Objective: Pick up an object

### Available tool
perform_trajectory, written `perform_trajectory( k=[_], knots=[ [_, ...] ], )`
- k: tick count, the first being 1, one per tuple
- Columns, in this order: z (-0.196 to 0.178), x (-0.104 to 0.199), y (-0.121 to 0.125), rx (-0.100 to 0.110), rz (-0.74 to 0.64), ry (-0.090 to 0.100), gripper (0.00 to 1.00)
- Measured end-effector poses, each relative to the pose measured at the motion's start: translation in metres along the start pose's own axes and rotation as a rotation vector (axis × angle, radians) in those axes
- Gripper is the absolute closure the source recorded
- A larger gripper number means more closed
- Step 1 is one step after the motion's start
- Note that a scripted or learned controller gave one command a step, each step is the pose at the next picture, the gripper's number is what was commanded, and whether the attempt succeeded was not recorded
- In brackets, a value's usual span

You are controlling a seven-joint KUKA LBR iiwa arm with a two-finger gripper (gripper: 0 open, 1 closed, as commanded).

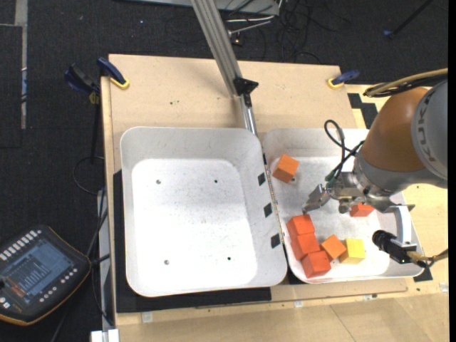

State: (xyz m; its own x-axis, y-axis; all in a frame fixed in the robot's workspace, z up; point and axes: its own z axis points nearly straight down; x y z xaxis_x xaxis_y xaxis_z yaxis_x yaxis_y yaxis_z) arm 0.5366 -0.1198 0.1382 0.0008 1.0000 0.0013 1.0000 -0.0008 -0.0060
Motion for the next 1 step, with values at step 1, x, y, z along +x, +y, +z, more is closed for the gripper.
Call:
perform_trajectory(
  k=[1],
  knots=[
    [0.0446,0.0004,0.0009,-0.007,0.001,-0.002,0.00]
  ],
)
